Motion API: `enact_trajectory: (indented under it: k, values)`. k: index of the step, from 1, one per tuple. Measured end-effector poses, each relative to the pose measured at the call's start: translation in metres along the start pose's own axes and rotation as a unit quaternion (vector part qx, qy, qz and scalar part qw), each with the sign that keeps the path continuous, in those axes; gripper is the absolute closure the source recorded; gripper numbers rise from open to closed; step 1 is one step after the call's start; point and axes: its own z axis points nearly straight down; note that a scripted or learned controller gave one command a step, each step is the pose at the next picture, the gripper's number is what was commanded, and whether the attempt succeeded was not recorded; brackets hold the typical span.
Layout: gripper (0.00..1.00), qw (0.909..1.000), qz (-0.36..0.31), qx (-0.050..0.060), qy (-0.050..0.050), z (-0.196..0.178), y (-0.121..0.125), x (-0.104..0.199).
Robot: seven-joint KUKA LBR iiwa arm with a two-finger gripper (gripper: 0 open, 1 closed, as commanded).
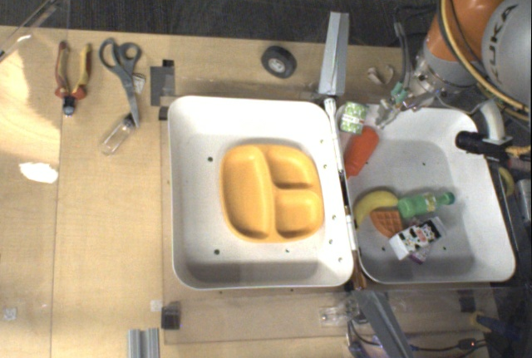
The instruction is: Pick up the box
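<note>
**Arm up at the far rim, box down in the near corner**

The gripper (397, 99) sits over the far left corner of the right bin (490, 265), right at the rim, and whether it is wide or narrow cannot be told from this angle. The box (416, 238) lies well apart from it, near the bin's front, small and white with dark and coloured print, tilted, touching the waffle (385, 222). Bare floor to its right and toward the front wall; the left side is crowded. One banana (376, 201), one green bottle (425, 203), one carrot (361, 152) leaning on the shared rim. The left bin (191, 257) carries one yellow divided tray (271, 191). On the bench (91, 248): one pair of scissors (125, 74), one pair of pliers (71, 76), one tape roll (278, 61).
</note>
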Motion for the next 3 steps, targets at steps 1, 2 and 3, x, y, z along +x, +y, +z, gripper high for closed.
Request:
enact_trajectory:
  k: [1,2,3]
  values:
    - [1.00,0.9954,0.096,0.002,0.001,0.000,0.025,0.072]
    - [1.00,0.9976,-0.069,0.001,0.001,-0.001,-0.032,0.099]
    - [1.00,0.9905,0.138,0.001,0.000,-0.091,0.014,0.070]
